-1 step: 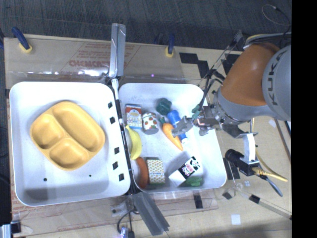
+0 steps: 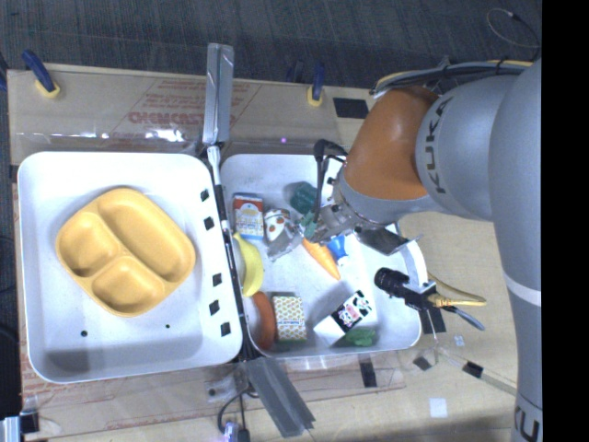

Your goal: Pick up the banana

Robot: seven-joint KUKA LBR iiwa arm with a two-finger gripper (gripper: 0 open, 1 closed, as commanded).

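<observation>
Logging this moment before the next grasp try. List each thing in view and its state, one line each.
banana: lying against the right bin's left wall, not gripped.
gripper: low over the right bin, beside the carrot.
carrot: lying flat, tip toward the front.
yellow tray: flat in the left bin, compartments up.
black-and-white carton: lying tilted by the front wall.

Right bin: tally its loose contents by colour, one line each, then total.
Yellow: 1, the banana
Orange: 1, the carrot
Black and white: 1, the carton
Green: 1, the green item
Multicoloured: 2, the small box and the patterned box
Total: 6; others too cluttered to sort.
</observation>
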